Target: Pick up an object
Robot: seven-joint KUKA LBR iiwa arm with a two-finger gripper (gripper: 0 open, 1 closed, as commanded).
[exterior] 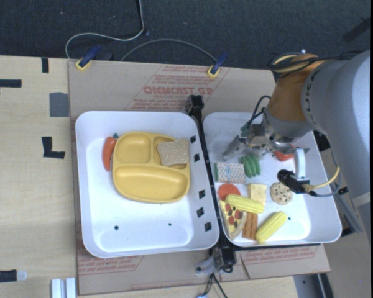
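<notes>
Toy food is what the task concerns, and it lies split between the two bins, most of it in the right bin [320, 228]. Taking the yellow divided plate [150, 176] as the landmark: the plate sits in the upper middle of the left bin [90, 228]. An orange-red carrot-like piece [107, 152] lies against the plate's left edge. A tan slice of bread [174, 153] rests in the plate's upper right compartment.

Right of the plate, across the black divider between the bins, the right bin holds a cluster of pieces. Nearest the plate is a pale checked cracker [230, 172], with a red tomato slice [229, 191] just below it and a pizza slice [234, 219] lower still. A corn cob [245, 204] lies across the top of the pizza slice. Farther right are a green pepper-like piece [252, 165], a yellow cheese square [257, 194], a second corn cob [270, 226], and a round brown cookie [281, 194].

The gripper [252, 143] hangs over the upper part of the right bin, well to the right of the plate, just above the green piece. Whether its fingers are spread or closed cannot be told, and nothing is visibly held between them. The arm's orange band [287, 98] rises above and to the right.
</notes>
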